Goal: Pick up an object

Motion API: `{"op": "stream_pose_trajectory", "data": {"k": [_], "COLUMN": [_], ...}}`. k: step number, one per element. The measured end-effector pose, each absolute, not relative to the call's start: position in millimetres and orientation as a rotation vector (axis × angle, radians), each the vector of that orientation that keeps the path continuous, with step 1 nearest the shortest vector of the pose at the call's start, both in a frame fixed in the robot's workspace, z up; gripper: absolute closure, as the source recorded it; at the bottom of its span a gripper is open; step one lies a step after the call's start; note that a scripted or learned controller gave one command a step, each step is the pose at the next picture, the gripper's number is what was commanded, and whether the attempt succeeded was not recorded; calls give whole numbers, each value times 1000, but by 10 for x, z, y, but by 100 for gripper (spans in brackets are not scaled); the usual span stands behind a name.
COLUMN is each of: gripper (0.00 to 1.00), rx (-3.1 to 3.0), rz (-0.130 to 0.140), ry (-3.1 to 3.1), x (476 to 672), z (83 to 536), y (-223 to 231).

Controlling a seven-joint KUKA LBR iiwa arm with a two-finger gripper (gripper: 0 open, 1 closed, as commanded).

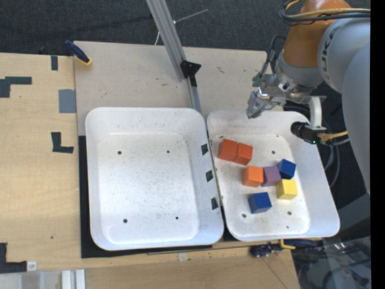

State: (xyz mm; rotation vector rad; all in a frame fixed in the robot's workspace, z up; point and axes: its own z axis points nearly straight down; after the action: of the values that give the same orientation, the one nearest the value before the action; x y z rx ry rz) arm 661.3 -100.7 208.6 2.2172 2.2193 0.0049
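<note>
The grey arm's end effector (258, 106) hangs over the far rim of the right bin (319, 212); whether it is clenched or released cannot be told. Below it lie an orange block (234, 152), a smaller orange cube (253, 176), and purple (272, 174), yellow (287, 189) and two blue cubes (259, 202).

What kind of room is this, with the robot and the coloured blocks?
Probably a robot lab: a grey arm hangs its tool over two white bins on a taped bench, with toy blocks for practice.
</note>
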Motion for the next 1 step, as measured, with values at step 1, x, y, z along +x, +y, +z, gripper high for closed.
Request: {"op": "stream_pose_trajectory", "data": {"k": [1], "gripper": [100], "rx": [2218], "rz": [3], "ry": [2221], "x": [6622], "z": [2455], "y": [-1001]}}
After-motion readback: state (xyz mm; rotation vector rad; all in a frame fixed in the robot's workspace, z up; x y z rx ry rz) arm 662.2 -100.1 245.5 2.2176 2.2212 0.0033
